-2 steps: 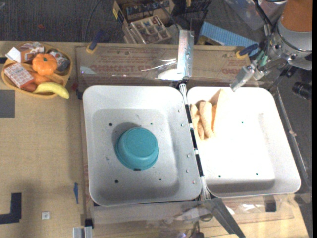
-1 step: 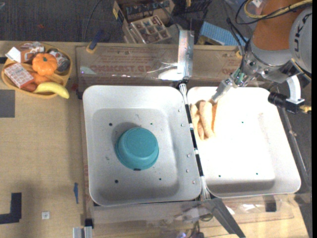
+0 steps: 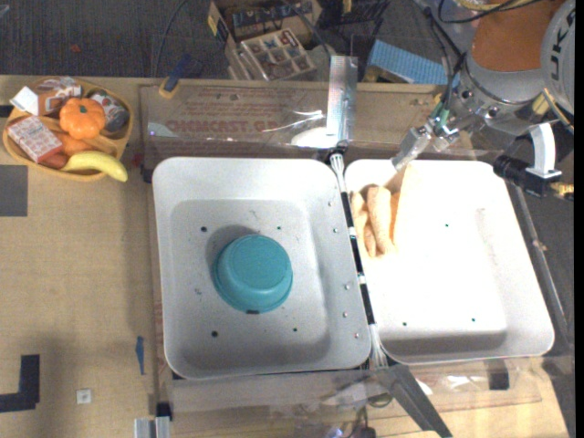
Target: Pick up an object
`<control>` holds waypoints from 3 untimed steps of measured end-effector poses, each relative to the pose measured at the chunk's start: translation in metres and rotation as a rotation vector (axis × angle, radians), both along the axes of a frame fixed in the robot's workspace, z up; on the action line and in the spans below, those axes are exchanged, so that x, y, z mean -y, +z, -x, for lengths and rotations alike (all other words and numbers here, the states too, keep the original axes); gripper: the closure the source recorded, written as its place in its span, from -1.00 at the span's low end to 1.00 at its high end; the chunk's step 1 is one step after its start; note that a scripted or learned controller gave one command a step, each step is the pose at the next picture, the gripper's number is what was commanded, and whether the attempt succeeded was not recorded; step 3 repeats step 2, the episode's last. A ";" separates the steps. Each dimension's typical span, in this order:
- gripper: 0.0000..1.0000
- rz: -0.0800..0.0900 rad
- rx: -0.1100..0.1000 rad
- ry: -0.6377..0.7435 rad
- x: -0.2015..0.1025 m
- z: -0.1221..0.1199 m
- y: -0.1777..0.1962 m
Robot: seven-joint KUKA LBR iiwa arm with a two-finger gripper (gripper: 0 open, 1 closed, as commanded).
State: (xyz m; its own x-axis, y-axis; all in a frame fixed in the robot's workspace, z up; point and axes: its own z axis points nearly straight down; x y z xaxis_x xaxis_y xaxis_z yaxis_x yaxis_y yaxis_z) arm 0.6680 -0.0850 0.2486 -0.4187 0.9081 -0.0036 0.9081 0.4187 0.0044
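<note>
Over right bin (image 3: 474,272), upper left corner: gripper (image 3: 408,153) hovering, finger state cannot tell, nothing seen between them. Below it, orange-tan object (image 3: 379,219) lying against bin's left wall. Left bin (image 3: 182,190): teal bowl (image 3: 254,273) upside down, centre.

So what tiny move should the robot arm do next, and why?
Probably lower the end effector slightly toward the tan, finger-like object. It hangs near the right bin's top-left corner, with the object lying just below it along the bin's left wall. Whether it holds anything is unclear.
</note>
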 end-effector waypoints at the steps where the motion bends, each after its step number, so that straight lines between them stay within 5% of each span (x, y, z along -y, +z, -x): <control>1: -1.00 -0.002 -0.005 -0.185 0.030 0.011 -0.120; 2: -1.00 0.001 0.000 0.012 0.094 0.021 -0.058; 3: -1.00 0.001 0.000 0.012 0.094 0.021 -0.058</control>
